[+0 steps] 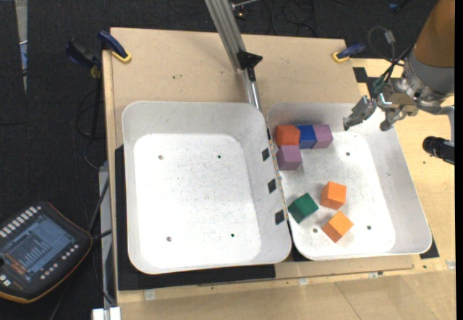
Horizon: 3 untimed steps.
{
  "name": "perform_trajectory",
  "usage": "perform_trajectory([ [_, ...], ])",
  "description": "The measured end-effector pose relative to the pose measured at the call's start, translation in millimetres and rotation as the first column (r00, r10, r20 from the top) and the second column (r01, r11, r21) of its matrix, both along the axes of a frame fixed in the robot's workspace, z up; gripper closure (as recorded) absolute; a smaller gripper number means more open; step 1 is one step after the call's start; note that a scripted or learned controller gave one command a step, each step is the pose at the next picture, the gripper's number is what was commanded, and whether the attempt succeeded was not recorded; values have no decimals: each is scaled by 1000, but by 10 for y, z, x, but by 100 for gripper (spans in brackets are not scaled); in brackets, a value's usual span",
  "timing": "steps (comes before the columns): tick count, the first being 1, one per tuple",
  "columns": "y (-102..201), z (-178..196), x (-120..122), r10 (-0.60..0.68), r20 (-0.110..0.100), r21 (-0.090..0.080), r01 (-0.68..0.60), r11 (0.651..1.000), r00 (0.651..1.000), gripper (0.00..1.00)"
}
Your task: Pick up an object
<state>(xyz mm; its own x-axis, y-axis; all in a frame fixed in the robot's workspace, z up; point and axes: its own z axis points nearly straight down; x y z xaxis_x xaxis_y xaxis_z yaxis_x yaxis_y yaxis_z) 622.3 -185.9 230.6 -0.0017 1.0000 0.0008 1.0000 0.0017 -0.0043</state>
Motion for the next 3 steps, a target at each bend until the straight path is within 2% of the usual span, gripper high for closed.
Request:
perform_trajectory([
  [1, 2, 29, 9, 2, 4, -2, -2, 1000, 1000, 0],
  [3, -4, -1233, -66, -2, -2, 0, 2, 1000, 1000, 0],
])
